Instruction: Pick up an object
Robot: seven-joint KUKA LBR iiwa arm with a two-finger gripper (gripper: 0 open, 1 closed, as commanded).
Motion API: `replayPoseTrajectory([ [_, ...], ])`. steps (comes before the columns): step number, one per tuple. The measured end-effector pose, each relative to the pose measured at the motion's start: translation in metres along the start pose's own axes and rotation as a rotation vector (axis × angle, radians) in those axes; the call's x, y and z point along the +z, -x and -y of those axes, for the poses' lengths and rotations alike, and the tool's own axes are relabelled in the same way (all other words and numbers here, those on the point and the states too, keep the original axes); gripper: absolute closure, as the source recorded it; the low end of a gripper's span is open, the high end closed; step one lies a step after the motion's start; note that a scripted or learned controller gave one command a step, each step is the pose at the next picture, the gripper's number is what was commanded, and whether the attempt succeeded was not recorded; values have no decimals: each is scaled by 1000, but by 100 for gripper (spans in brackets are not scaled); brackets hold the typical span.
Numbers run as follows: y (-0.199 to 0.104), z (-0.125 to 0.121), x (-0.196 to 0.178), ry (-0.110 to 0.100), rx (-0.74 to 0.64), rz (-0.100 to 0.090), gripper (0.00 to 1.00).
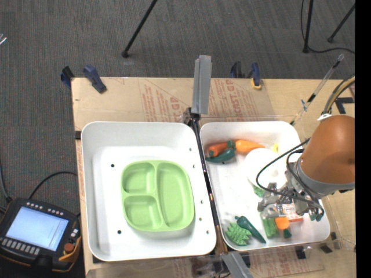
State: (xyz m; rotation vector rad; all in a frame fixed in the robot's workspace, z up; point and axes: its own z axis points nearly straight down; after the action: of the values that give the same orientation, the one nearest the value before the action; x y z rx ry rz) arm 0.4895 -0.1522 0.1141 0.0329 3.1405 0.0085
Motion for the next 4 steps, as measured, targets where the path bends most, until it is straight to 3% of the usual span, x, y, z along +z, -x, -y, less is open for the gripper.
replayPoseTrajectory([
  [1, 0, 0, 0, 0, -1, -1, 0],
  [2, -15, -10, 28, -3, 98, -4, 0],
  [3, -14, -11, 19, -2, 93, -3, 100],
  [4, -11, -39, -172, -5, 298, 13, 100],
])
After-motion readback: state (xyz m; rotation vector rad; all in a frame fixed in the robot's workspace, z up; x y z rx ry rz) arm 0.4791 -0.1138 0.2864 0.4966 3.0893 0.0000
